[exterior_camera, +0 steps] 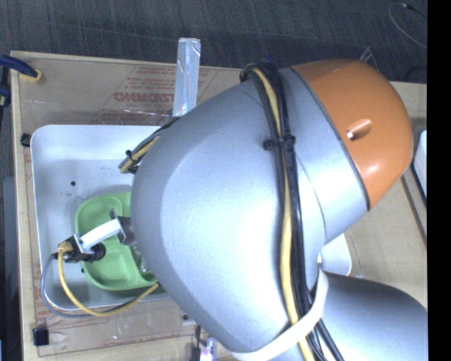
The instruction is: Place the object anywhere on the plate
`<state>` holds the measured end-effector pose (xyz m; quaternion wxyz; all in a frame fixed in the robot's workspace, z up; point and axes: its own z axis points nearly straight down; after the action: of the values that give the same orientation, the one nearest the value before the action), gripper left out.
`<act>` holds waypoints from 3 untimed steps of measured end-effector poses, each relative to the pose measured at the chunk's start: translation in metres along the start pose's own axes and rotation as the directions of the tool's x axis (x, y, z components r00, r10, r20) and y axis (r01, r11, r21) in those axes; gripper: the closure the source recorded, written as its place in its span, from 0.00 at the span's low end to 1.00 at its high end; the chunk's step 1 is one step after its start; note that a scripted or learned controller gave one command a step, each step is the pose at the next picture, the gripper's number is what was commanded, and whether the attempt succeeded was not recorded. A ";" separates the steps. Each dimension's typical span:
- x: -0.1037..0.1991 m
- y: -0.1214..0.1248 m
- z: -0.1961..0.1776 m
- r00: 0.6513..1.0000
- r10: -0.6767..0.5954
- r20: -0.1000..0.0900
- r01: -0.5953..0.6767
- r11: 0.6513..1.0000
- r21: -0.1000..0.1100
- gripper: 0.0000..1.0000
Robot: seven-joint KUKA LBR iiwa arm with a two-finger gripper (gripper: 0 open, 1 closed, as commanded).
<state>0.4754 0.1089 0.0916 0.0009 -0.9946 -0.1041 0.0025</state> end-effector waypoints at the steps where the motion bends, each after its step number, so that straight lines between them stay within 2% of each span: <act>1: -0.016 0.067 -0.098 0.970 -0.244 0.005 0.244 0.970 0.004 1.00; 2: 0.001 -0.013 0.000 0.990 -0.142 0.003 0.142 0.990 -0.002 1.00; 3: -0.001 0.000 0.000 1.000 -0.003 0.000 0.003 1.000 0.001 1.00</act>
<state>0.4747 0.1093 0.0914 0.0015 -0.9944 -0.1056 0.0025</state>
